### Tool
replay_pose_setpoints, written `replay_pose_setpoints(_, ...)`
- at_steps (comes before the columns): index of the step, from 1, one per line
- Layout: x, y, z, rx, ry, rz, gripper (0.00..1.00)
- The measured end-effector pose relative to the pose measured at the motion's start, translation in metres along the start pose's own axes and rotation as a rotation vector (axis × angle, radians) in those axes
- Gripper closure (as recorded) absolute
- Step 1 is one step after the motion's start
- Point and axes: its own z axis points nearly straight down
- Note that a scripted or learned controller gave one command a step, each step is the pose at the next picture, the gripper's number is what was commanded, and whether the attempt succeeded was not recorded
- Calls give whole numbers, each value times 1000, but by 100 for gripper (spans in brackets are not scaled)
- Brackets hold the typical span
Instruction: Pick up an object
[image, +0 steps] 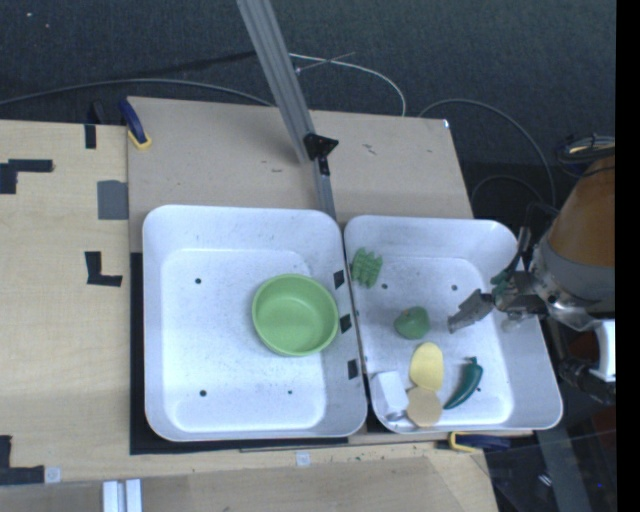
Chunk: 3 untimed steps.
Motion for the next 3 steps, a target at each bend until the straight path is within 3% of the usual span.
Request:
replay_pose_setpoints(2, 2, 5, 115, 2, 1, 0, 0)
replay_pose_setpoints(3, 3, 6, 103, -2, 1, -1, 100)
